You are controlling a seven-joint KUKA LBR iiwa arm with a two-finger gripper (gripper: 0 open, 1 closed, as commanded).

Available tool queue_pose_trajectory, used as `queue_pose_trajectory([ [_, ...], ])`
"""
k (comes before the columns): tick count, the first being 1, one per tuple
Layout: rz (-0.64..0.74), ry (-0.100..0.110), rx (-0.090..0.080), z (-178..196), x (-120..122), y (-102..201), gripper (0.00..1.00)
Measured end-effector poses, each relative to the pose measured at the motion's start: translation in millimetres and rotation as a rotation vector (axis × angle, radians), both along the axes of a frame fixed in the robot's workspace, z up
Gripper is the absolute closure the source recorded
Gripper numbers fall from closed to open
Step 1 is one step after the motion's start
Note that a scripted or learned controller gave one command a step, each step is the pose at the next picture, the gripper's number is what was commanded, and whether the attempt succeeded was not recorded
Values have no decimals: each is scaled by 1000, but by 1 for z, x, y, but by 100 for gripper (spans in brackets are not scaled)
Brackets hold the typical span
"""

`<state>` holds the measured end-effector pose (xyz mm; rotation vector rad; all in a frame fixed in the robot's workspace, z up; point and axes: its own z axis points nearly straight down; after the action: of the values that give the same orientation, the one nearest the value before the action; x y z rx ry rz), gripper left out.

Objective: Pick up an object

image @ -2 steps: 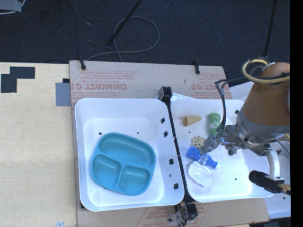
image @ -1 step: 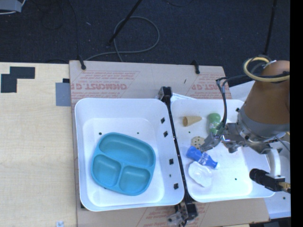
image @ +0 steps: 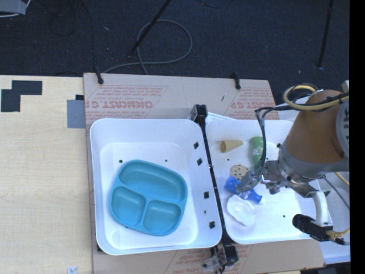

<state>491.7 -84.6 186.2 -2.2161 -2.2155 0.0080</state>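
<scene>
Camera view: pincer (image: 249, 182) low in right bin (image: 274, 233), over blue object (image: 232, 185); finger state cannot tell. Nearby: white object (image: 242, 211), green object (image: 256, 147), cone (image: 231, 145). Blue tray (image: 148, 197) in left bin (image: 114, 130).

Desk (image: 40, 176) bearing two white bins: left bin (image: 102, 136) containing a blue three-compartment plate (image: 149, 197); right bin (image: 274, 233) containing a tan cone (image: 231, 145), green object (image: 257, 147), perforated disc (image: 239, 170), blue object (image: 232, 185), white object (image: 242, 211), with the end effector (image: 249, 182) low over the blue object.
</scene>
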Motion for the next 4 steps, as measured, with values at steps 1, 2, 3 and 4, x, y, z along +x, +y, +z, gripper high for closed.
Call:
queue_pose_trajectory([
  [1,1,-1,0,-44,3,2,0],
  [2,1,-1,0,-98,2,4,0],
  [3,-7,-2,0,-86,2,2,100],
  [4,1,-10,-2,-25,7,1,100],
])
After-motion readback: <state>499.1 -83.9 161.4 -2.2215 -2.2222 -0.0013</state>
